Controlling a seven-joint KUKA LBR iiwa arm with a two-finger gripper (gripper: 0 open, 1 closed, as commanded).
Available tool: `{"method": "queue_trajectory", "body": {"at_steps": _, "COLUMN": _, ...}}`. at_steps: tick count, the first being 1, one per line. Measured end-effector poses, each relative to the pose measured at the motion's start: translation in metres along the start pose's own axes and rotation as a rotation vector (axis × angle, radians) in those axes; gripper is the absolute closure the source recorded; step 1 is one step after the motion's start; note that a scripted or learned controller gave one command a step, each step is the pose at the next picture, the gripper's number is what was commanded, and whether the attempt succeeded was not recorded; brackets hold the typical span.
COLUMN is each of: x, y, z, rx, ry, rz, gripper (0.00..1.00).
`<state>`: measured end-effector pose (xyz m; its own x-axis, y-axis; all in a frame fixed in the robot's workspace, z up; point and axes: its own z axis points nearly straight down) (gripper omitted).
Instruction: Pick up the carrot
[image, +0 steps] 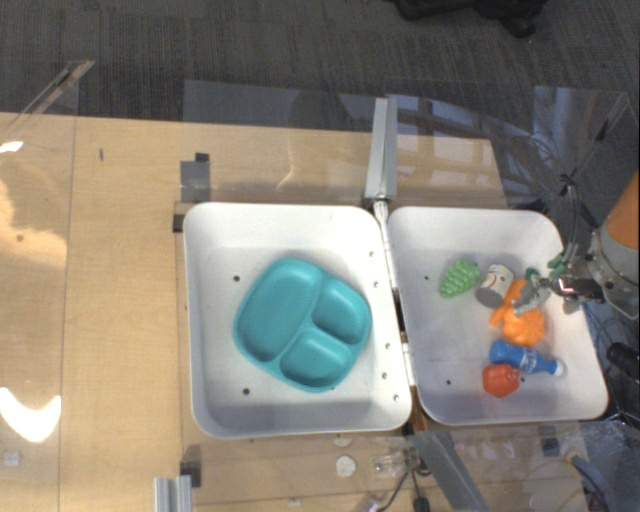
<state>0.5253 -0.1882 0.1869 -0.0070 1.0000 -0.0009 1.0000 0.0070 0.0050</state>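
Note:
The carrot (514, 293) is a small orange piece lying in the right bin (450, 380), toward its right side. It touches a larger orange lump (522, 326) just below it. My gripper (552, 283) reaches in over the bin's right wall and sits just right of the carrot's upper end, very close to it or touching it. The view is too small to tell whether anything is between its tips.
The right bin also holds a green bumpy item (459, 278), a grey-white piece (493, 285), a blue bottle-like toy (525, 359) and a red ball-like item (501, 380). A teal divided plate (303, 323) lies in the left bin (210, 300).

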Motion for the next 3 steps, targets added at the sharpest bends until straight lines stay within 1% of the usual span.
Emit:
{"method": "queue_trajectory", "body": {"at_steps": 1, "x": -0.01, "y": 0.03, "z": 0.097, "rx": -0.011, "ry": -0.003, "rz": -0.107, "gripper": 0.0}}
{"method": "queue_trajectory", "body": {"at_steps": 2, "x": -0.009, "y": 0.034, "z": 0.084, "rx": -0.019, "ry": -0.004, "rz": -0.109, "gripper": 1.0}}
{"method": "queue_trajectory", "body": {"at_steps": 3, "x": 0.022, "y": 0.074, "z": 0.016, "rx": -0.004, "ry": -0.001, "rz": -0.151, "gripper": 1.0}}
